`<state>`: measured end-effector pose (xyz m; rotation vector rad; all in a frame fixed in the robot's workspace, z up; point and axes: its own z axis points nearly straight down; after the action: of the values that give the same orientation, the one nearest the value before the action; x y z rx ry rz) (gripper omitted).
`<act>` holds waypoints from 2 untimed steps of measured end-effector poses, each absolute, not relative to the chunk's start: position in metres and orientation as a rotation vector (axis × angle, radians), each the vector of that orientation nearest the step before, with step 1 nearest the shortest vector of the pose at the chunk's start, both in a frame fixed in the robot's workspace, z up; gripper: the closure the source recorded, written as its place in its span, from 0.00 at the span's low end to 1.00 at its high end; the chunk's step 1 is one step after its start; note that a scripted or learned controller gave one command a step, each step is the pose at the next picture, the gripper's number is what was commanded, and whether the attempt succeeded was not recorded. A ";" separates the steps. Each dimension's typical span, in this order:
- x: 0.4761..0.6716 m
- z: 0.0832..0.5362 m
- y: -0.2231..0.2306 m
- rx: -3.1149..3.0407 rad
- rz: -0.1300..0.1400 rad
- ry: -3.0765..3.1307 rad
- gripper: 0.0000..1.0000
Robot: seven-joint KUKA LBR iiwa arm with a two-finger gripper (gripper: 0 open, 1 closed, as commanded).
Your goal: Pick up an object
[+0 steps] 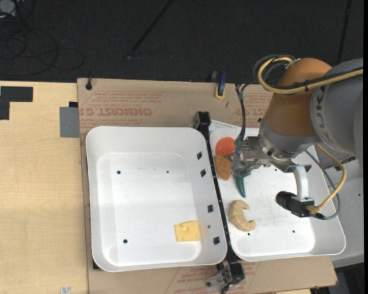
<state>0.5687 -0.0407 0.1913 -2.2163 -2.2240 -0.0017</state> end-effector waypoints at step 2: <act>0.549 0.346 0.062 -2.218 0.002 -2.223 1.00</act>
<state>0.5494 0.0621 0.3458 -2.2178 -2.2228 0.0022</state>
